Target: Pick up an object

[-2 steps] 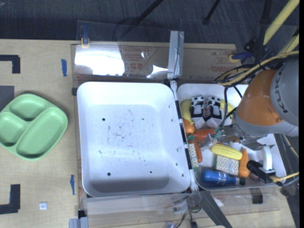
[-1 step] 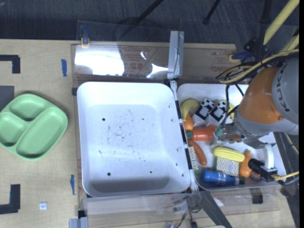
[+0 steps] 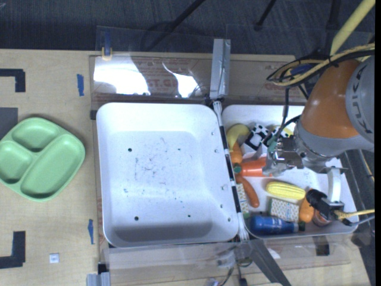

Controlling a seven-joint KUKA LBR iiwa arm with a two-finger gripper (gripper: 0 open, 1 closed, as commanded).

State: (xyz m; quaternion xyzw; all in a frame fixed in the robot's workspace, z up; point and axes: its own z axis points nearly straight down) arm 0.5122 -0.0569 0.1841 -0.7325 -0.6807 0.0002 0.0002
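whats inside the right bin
A banana, carrot, corn cob, blue bottle and more lie in the right bin. The arm covers its far right part.

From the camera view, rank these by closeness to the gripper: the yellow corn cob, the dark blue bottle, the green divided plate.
Gripper sits over the right bin.
1. Yellow corn cob, just below it in the right bin.
2. Dark blue bottle, at that bin's near edge.
3. Green divided plate, far left on the bench.
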